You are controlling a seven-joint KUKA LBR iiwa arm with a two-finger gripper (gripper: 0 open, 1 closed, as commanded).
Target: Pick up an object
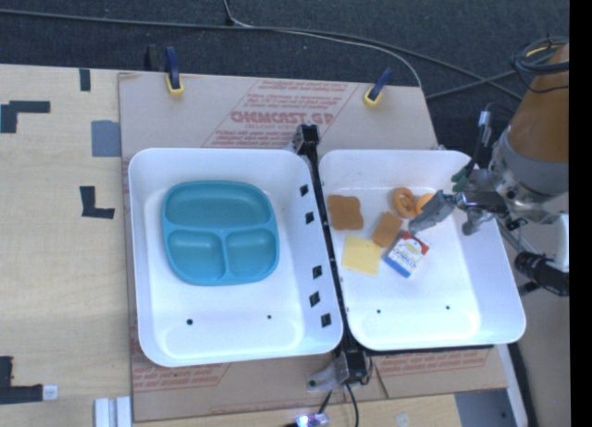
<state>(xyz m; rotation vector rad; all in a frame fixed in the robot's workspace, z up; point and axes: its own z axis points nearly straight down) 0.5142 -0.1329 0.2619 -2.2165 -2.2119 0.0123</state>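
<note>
The left bin (148,259) holds a blue tray (220,231); the right bin (462,310) holds small food pieces (362,254). The gripper's (442,211) state can't be told.

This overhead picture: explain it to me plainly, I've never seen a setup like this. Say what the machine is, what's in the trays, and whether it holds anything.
The camera sits above a bench and looks down at a slant. The grey and orange shape at the right is a robot arm, and its tool reaches over the right bin. Whether it grips anything cannot be told from here. That bin holds small items: a brown square piece, a tan block, a yellow square, an orange curled piece and a small blue and white packet. The left bin holds a blue divided plate. Both bins rest on a cardboard sheet.
</note>
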